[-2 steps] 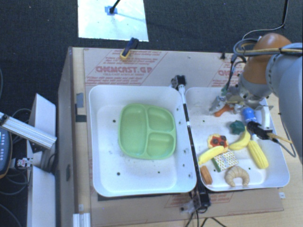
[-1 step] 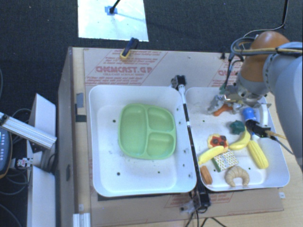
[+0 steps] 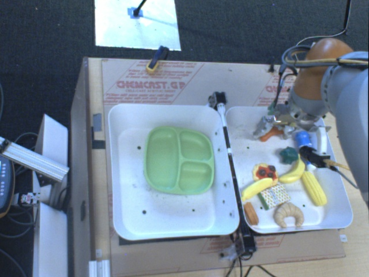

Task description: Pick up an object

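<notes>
A grey arm (image 3: 346,91) reaches into the right bin (image 3: 340,215) on the counter (image 3: 150,85), its end effector (image 3: 266,128) low at the bin's far end, touching an orange carrot-like toy (image 3: 271,134); whether it grips cannot be told. The left bin (image 3: 124,212) carries a green divided plate (image 3: 179,160). Nearer lie a banana (image 3: 293,172), corn cob (image 3: 314,188) and croissant (image 3: 288,213).

Hand (image 3: 266,126) over orange piece (image 3: 268,135), right bin (image 3: 340,212).
</notes>
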Tool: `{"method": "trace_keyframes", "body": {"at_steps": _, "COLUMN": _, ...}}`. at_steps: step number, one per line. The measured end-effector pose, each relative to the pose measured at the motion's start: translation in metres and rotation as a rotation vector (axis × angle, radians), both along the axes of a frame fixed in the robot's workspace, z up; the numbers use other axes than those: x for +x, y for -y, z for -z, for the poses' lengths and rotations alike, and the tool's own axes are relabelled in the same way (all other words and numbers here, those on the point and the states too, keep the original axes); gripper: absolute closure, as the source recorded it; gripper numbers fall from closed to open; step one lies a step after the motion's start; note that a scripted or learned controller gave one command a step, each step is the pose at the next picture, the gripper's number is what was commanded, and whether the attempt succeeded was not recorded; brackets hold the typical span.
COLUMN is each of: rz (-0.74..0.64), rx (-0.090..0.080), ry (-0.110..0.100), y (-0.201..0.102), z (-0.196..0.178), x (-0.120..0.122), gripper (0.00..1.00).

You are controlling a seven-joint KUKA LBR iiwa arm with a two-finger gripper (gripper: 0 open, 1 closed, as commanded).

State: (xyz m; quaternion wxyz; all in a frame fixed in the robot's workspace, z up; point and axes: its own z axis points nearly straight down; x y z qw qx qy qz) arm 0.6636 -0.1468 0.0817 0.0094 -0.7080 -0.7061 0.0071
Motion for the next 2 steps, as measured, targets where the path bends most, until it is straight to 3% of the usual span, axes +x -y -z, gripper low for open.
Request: {"method": "trace_keyframes", "body": {"at_steps": 2, "rz": -0.001, "rx": -0.002, "ry": 0.001, "y": -0.0125, "z": 0.0010, "x": -0.0002, "gripper": 0.00}}
